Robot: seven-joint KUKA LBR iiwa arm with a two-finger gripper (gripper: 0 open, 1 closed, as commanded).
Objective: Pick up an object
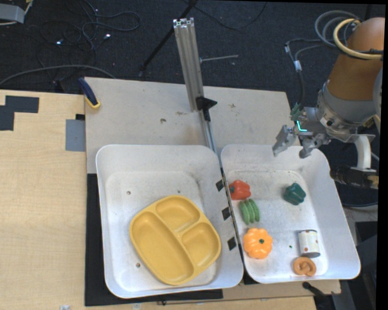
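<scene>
A pale bench (246,115) carries two shallow white bins side by side, with dark floor and loose cables behind it. My gripper (295,146) hangs over the far rim of the right bin (343,252), its two grey fingers spread apart with nothing between them.

Everything I could pick lies in that right bin. A dark green block (295,193) sits nearest my gripper, just toward the camera from it. Against the wall shared with the left bin (108,243) lies a red pepper (240,189), with a green pea pod (250,211) touching it on the near side. Nearer still is an orange pumpkin (257,243), round and ribbed with a green stem. Beside the pumpkin, a small white can (308,242) stands above a tan ring-shaped pastry (304,267).

The left bin holds a yellow divided tray (174,238). An upright aluminium post (189,62) rises behind the two bins.
</scene>
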